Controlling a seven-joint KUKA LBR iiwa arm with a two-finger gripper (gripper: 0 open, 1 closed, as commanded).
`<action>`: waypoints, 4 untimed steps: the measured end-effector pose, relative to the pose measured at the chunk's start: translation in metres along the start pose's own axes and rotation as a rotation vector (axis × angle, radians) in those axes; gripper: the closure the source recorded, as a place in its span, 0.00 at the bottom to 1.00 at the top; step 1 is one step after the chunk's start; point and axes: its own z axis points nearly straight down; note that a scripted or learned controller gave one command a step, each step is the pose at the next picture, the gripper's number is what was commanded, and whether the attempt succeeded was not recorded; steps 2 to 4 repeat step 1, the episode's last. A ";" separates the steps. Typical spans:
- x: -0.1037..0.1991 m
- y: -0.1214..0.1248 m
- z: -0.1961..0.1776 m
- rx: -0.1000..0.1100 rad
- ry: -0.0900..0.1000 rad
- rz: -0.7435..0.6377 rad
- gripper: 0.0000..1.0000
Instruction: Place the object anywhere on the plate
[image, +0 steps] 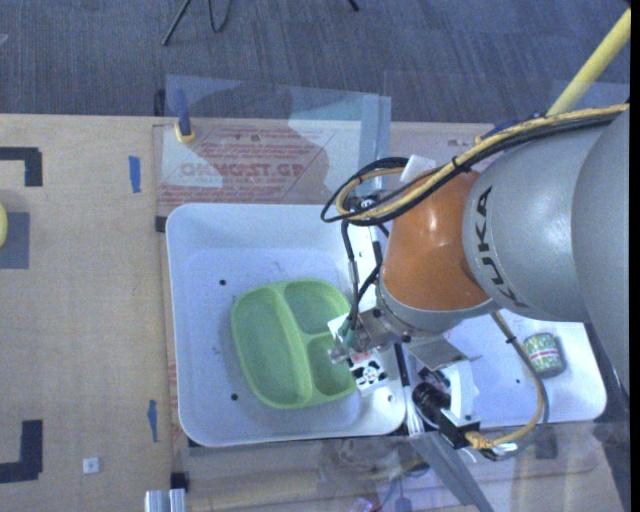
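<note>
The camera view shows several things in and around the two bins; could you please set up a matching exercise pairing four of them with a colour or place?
Things:
1. divided plate
2. small patterned can
3. wrist band
4. blue tape strip

Descriptions:
A. orange
B. lies in the right bin
C. green, in the left bin
D. stuck on the wooden bench left of the bins

Pairs: 1-C, 2-B, 3-A, 4-D
</note>
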 end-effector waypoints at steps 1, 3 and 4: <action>-0.001 0.000 0.000 -0.001 0.000 0.001 0.00; -0.001 0.000 0.000 -0.001 0.000 0.001 0.00; -0.001 0.000 0.000 -0.001 0.000 0.001 0.00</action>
